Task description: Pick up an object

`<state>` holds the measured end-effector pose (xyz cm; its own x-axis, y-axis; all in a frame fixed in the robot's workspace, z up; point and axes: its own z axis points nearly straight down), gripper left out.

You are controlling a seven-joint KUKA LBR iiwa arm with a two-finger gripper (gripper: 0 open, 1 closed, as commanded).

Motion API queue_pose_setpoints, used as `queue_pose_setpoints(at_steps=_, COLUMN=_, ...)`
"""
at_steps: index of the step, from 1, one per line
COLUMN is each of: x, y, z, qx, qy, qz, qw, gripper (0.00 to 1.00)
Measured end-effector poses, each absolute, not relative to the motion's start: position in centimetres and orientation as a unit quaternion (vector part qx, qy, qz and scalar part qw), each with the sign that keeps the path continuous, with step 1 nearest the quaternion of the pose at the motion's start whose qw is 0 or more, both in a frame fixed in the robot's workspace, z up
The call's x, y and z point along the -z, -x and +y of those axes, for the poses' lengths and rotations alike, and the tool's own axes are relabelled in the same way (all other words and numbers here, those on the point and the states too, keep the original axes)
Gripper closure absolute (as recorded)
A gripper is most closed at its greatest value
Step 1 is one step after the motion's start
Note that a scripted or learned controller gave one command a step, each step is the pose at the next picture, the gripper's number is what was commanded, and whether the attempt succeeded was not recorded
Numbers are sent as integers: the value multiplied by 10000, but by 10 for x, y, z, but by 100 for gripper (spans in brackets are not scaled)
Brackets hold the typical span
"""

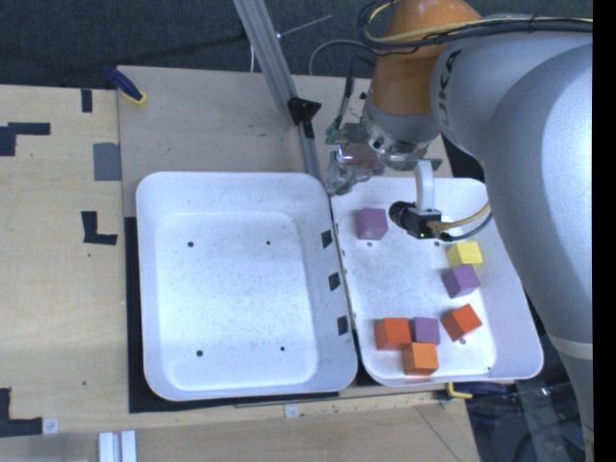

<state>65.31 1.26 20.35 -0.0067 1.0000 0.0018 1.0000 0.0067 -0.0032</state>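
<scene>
- Grey arm's gripper hangs over the far left corner of the right bin.
- Grip state: cannot tell.
- Purple cube lies just near of it.

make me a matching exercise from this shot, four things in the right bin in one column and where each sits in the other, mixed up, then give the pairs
Things
1. yellow block
2. lone purple block
3. gripper
4. lowest orange block

Places
A. nearest the right bin's front rim
B. at the bin's far left corner, by the divide between the bins
C. just below the black cable fitting, toward the bin's right side
D. alone in the far part of the bin, just in front of the gripper

Pairs: 1-C, 2-D, 3-B, 4-A
</scene>
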Motion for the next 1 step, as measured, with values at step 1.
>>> queue_pose_setpoints(at_steps=1, x=-205, y=-644, z=58, qx=-5, qy=7048, qz=-7094, qw=15, gripper=100)
